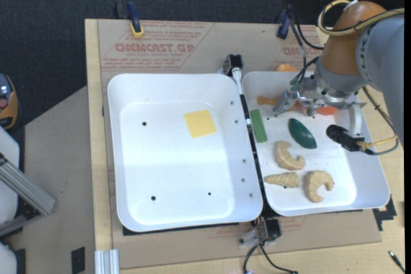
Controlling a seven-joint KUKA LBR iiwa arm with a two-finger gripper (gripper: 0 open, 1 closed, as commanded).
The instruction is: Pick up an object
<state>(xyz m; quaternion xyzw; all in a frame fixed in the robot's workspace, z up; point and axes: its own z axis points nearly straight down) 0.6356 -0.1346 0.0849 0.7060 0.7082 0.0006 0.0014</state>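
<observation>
- Reaching in from the right, the grey arm (379, 51) with its orange band hangs over the far part of the right bin (369, 192), and the gripper (307, 102) sits low among the objects there.
- Whether the jaws are apart or closed cannot be told; the wrist hides them, and nothing is seen between them.
- Just below the gripper lies a dark green oval piece (302, 133), smooth and glossy, tilted on the bin floor.
- A small orange piece (267, 100) lies just left of the gripper, near the far wall.
- A light green stick (258, 126) lies along the bin's left wall.
- Three tan croissant-shaped pieces lie nearer the front: one (288, 155) curled, one (283, 180) long, one (318, 184) hooked.
- A flat yellow square (200, 123) rests alone in the left bin (128, 196).
</observation>
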